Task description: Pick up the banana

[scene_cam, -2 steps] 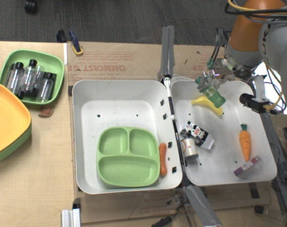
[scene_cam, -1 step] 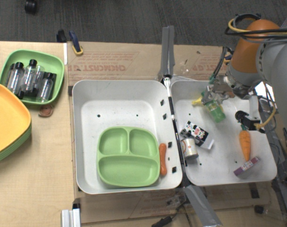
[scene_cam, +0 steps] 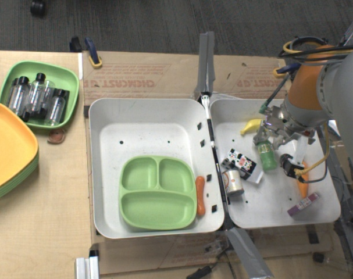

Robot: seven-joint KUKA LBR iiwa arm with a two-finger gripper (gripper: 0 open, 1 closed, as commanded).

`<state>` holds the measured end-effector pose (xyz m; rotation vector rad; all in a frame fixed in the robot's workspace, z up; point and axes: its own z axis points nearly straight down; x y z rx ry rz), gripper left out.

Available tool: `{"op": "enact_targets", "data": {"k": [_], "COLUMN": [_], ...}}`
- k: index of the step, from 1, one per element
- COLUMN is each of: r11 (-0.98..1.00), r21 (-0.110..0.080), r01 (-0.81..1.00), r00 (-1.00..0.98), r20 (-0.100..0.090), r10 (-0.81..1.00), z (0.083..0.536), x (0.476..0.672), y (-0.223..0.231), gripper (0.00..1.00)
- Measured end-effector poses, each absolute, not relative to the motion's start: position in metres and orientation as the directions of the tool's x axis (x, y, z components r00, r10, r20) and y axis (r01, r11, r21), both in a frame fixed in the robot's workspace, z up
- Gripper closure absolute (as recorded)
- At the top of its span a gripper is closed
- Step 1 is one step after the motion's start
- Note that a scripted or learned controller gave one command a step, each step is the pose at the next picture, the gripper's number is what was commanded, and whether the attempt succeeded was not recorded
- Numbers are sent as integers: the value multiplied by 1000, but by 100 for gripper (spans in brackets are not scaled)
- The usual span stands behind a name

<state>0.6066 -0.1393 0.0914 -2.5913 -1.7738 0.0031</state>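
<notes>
Gripper [scene_cam: 268,133] state cannot tell; hovering beside banana [scene_cam: 251,126], green bottle [scene_cam: 267,156] crowding near side, risking wrong grab.

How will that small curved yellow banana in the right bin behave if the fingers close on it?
The small curved yellow banana looks smooth and glossy, likely a light plastic toy, so it may slip. Its curve suggests it could pivot when pinched off-centre. It lies close to the gripper and the green bottle, so nudging seems possible.
</notes>
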Motion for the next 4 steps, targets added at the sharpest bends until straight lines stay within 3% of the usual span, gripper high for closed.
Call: {"op": "enact_targets", "data": {"k": [1,2,3,4], "r11": [-236,-300,-250,52], "r21": [-26,-2,-4,-1], "r01": [971,954,968,999], "r00": [237,300,250,-52], "r20": [-2,-2,-1,-2], "r10": [972,954,968,999], "z": [93,191,90,192], "x": [654,633,607,657], "y": [-153,-84,-106,-93], "gripper": [100,100,100,100]}}
